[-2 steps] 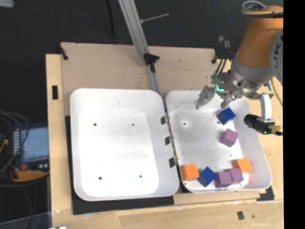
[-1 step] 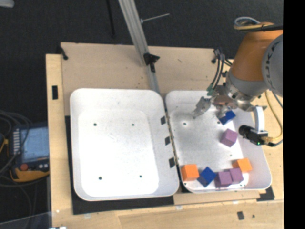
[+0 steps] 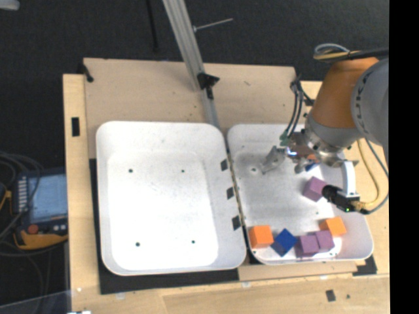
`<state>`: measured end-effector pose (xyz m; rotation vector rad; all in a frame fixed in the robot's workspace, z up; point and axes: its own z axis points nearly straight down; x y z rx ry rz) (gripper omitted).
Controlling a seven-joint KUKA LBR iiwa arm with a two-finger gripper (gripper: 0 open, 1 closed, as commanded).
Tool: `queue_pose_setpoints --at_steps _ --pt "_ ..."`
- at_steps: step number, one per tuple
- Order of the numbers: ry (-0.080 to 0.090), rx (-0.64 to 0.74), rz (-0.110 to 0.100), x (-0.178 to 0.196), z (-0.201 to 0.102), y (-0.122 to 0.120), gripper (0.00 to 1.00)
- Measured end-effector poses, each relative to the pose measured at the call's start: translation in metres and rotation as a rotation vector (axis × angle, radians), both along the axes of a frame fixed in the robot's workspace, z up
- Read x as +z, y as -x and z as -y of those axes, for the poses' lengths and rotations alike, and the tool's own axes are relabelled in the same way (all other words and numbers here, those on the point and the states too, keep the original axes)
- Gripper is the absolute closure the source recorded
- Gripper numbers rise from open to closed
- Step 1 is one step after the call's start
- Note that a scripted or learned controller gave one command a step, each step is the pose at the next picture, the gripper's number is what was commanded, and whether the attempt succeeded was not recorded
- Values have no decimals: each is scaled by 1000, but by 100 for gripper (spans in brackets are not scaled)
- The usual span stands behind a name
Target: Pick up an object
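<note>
Lying flat, small purple block point(image 3: 314, 189)

No readable text, labels, brand names, numbers or signs are showing anywhere in the camera view. The small device with a bluish screen point(image 3: 47, 198) sitting at the left edge of the bench is displaying something, but it is too blurred and small to read.

Two bins sit side by side on the bench point(image 3: 262, 293). Six blocks point(image 3: 285, 242) lie in the right bin point(image 3: 262, 195), mostly along its near edge.
</note>
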<state>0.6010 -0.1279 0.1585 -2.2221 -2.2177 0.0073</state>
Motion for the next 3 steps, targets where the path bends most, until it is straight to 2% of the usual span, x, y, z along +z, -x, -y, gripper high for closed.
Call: queue_pose_setpoints --at_steps 1,2,3 --pt "-1 0 0 -61 -1 6 0" --pt "-2 -8 10 -46 -1 4 100" --pt "0 -8 12 6 9 -4 100"
